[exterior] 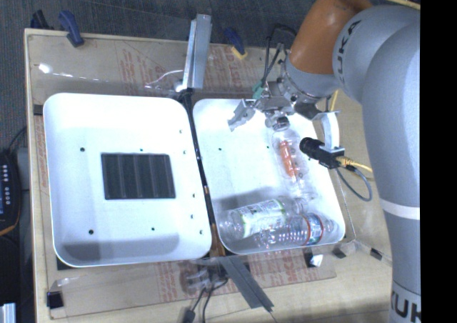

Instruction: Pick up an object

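1. Two shallow white bins sit side by side on the desk [107,57]. The left bin [71,121] holds a dark ribbed rectangular tray [138,176] lying flat near its middle.

2. The right bin [221,164] holds three clear plastic bottles. One with a pale green label [260,217] lies on its side near the front wall; a second with a red and blue label band [303,229] lies along the front wall just beside it, the two touching or nearly so. A third bottle with an orange label [288,158] lies lengthwise along the right wall, its cap end toward the back.

3. A grey metal bar [196,50] stands at the back between the bins, and blue clamps [71,28] grip the back edge of the desk. A black cylindrical part with a yellow cable [321,151] sticks out over the right rim of the right bin, close beside the orange-label bottle.

4. The arm [385,100] reaches in from the right, its orange band [321,36] above the wrist. The fingers [260,108] hang over the back part of the right bin — they look spread apart with nothing between them, one tip pointing left over bare bin floor.

5. The orange-label bottle lies just in front of the fingers, its top end near them; whether it touches them I cannot tell. The other two bottles lie well apart from the fingers, at the bin's front.
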### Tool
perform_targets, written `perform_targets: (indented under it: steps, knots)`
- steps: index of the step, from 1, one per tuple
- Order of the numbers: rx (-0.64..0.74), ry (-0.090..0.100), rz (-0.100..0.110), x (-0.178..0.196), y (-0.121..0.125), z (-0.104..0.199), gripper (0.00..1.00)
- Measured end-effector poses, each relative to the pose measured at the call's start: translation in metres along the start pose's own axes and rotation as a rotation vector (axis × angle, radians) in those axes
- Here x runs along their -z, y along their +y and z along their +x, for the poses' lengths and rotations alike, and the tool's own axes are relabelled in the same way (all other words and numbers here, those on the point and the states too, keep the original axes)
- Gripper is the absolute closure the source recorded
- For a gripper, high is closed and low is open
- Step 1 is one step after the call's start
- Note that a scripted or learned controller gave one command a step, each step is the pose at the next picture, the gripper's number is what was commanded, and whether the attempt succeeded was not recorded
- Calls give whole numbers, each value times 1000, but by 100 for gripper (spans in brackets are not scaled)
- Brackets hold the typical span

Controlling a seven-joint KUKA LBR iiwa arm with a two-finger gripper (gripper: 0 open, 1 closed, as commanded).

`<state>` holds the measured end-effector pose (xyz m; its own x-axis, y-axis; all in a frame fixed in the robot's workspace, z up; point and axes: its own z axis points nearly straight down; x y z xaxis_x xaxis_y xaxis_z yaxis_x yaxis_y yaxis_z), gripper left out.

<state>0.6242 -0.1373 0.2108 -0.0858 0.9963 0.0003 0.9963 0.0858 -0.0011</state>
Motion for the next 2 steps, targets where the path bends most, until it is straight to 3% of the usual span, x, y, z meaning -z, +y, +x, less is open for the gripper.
perform_targets:
  steps: [1,2]
  knots:
    - [18,1,3,-41,-9,-56,0]
    - [48,-1,0,1,-36,-70,0]
